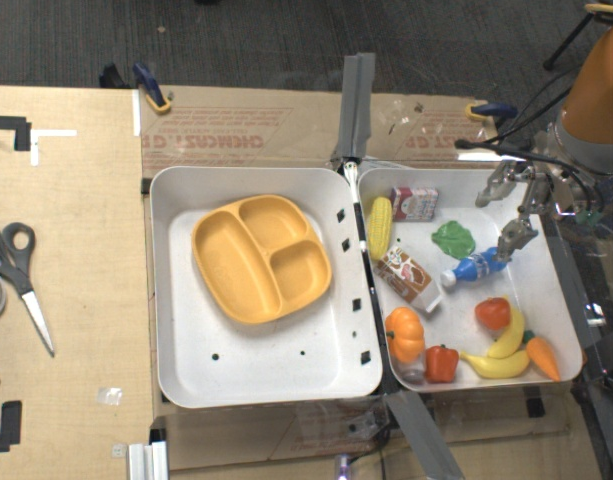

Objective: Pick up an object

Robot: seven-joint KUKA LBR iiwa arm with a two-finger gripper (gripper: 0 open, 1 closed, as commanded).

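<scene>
We see two shallow white bins side by side on the bench [66, 268]. The left bin [176, 368] holds a yellow divided plate [261, 258], lying flat in its upper half. The right bin [561, 298] holds the small objects: an ear of corn [380, 226] upright along its left wall, a pink carton [415, 204] at upper centre, a brown-and-white carton [406, 276] tilted just below the corn, a green leafy piece [454, 239] near the middle, and a blue-and-white bottle [475, 268] lying on its side just right of it. Along the lower edge of this bin we find an orange pumpkin [405, 332], a red pepper [441, 363], a banana [501, 353], a red tomato [493, 313] just above the banana, and a carrot [543, 358] in the lower right corner. The arm [594, 98] enters at the upper right of the frame, and its claw [507, 212] hangs over the upper right part of the right bin with its fingers [516, 236] spread apart and nothing between them; the lower fingertip sits just beside the blue end of the bottle. At the far left of the frame, scissors [21, 278] lie on the bench.
</scene>
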